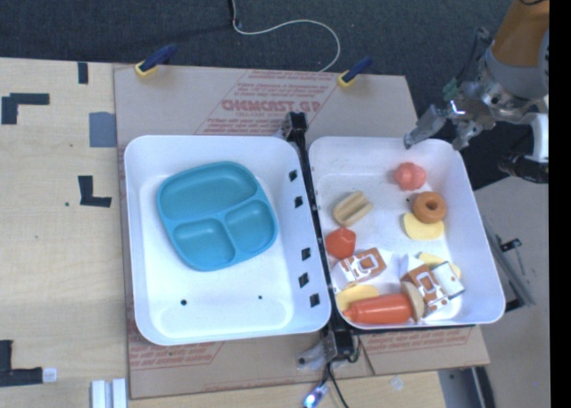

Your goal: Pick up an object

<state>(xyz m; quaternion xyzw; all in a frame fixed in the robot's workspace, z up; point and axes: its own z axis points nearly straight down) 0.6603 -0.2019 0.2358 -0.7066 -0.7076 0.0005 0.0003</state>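
On the left, the left bin (143, 219) holds a blue divided plate (217, 214) lying flat, its three compartments bare. It sits toward the far left of that bin, apart from the walls.

Moving right past the black divider, the right bin (477, 245) carries all the small toy food. A hot dog bun (351, 208) lies near the middle left, its long axis running left to right with a slight tilt. Below it sits a red pepper-like piece (340, 242), then a waffle-like square (363, 264), and at the near edge a long red sausage (383, 309) lying left to right, touching a yellow slice. A pink round piece (409, 176) sits toward the far side, with a doughnut (430, 208) just near of it, resting on a yellow piece (423, 227). A second white and brown piece (432, 283) lies at the near right.

My gripper (434, 127) hangs at the far right corner of the right bin, above its rim, and nothing lies between my fingers; whether they stand apart or together I cannot tell. Everything worth taking lies near and left of me. The pink round piece is nearest, just down and left, so I judge it the easiest target, with a short drop into the bin.
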